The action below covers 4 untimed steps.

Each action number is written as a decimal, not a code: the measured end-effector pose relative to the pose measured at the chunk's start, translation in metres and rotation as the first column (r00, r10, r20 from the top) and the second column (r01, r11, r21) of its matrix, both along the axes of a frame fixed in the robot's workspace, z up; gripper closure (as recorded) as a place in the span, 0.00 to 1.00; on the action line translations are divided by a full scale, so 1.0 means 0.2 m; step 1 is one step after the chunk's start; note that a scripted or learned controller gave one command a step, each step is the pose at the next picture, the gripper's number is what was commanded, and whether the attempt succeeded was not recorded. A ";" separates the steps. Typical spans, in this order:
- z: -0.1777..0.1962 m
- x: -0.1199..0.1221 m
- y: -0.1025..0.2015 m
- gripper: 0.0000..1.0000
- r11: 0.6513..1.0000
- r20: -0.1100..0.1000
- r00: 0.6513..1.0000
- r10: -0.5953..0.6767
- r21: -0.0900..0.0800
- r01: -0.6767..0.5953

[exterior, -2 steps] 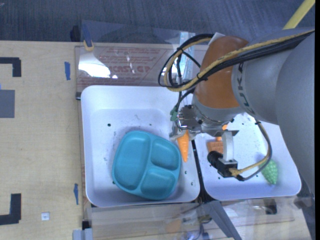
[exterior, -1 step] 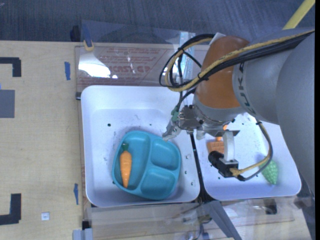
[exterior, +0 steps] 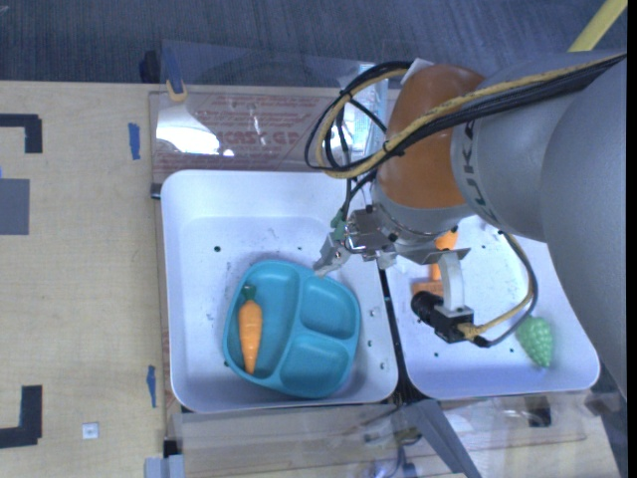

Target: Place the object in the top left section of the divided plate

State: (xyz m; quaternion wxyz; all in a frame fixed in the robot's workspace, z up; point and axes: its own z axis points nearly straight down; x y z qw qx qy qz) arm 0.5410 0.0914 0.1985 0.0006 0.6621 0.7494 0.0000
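The carrot (exterior: 250,333) lies in the blue divided plate (exterior: 317,364), in the long section along the plate's left side; its long axis runs roughly front-to-back across the worktop, green top toward the far edge, orange tip toward the near edge, w/ a slight tilt; it rests flat, touching the section floor, nothing gripping it. The plate sits in the left white bin (exterior: 189,267), toward that bin's near-right corner; the plate's other two sections, on its right half, are bare blue.

The arm (exterior: 537,137) comes in from the right, orange band (exterior: 423,137) above the wrist, black & yellow cables (exterior: 343,132) looped over it; the jaws (exterior: 333,252) hang over the left bin near its right wall, just past the plate's far-right rim, well apart from the carrot; whether the jaws are apart or together I cannot tell, the tips being small & partly masked by the wrist; nothing shows between them.

In the right white bin (exterior: 577,371): a green knobbly object (exterior: 538,342) near the near-right corner; a small orange piece (exterior: 447,238) close under the wrist, partly hidden; a black block w/ a cable (exterior: 443,317) hangs off the arm over that bin's left half.

The wooden worktop (exterior: 80,267) stretches left of the bins, w/ black corner marks (exterior: 25,132) & bits of blue tape (exterior: 133,139) near the left bin's far-left corner.
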 end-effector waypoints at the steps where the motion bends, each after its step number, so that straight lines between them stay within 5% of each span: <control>1: 0.05 0.00 0.00 1.00 1.000 0.003 1.000 0.002 0.000 -0.002; 2: 0.47 -0.17 0.03 1.00 0.996 0.003 0.996 -0.086 0.002 0.086; 3: -0.16 0.11 0.47 1.00 0.952 -0.010 0.952 -0.306 -0.005 0.306; 4: -0.47 0.45 0.67 1.00 0.770 -0.003 0.770 -0.639 -0.004 0.638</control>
